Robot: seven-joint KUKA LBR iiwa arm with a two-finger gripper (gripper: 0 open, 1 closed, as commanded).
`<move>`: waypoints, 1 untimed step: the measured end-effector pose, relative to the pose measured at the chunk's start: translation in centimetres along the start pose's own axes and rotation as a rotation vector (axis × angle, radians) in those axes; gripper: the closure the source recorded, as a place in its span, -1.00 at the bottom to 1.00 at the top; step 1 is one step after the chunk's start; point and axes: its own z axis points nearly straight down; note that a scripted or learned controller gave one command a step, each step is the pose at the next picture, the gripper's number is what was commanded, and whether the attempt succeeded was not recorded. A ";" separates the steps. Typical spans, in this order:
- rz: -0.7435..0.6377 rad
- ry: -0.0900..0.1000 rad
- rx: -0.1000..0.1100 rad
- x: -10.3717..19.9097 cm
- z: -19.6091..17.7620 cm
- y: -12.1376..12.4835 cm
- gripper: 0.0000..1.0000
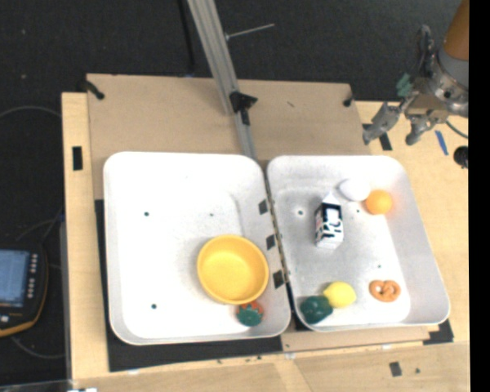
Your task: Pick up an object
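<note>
My gripper [398, 129] hangs above the bench beyond the far right corner of the right bin [408, 243], its two fingers spread open with nothing between them. In the right bin lie a white and black milk carton [329, 223], an orange ball [378, 202], a white egg-shaped object [353, 189], a yellow lemon [340, 294], a dark green object [315, 307] and an orange pretzel [384, 290]. The left bin [147, 211] holds a yellow bowl [233, 268] and a small green and red object [250, 314] at its near edge.
A grey metal pole [216, 51] slants from the top down to the gap between the bins. A handheld control pendant [12, 288] lies left of the bench. Brown board [212, 113] surrounds the bins.
</note>
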 end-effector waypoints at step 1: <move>0.000 -0.001 0.001 0.0 0.0 0.0 -1.00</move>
